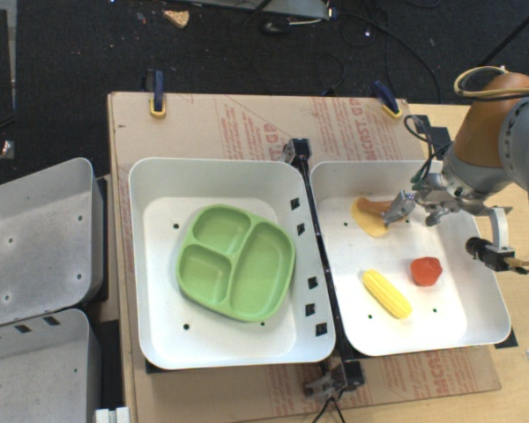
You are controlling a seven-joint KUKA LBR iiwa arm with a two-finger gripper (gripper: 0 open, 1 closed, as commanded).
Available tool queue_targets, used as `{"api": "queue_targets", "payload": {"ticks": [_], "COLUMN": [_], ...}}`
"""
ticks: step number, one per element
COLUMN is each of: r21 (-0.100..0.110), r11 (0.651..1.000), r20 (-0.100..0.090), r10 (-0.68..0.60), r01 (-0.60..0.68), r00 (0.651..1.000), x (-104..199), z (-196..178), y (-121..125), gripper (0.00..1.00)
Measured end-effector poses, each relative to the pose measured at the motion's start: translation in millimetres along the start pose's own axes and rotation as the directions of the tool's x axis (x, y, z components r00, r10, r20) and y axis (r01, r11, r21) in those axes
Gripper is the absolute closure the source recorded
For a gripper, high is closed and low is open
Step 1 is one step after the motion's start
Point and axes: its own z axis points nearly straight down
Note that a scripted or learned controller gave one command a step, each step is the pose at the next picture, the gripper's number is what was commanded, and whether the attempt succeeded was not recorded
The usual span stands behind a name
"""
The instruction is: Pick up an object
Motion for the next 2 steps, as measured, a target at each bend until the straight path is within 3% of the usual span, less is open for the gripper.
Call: {"api": "queue_targets", "payload": {"ticks": [1,2], "r21": [-0.007,-0.009], "r11": [1.0,1.0], "r20": [0.002,0.002], "r10": [-0.001,0.0], "r01": [0.001,0.0], "r00": [1.0,1.0], "x": [0,9], "z": [-14,-73], "y": [2,3], "gripper": [1.0,1.0]}}
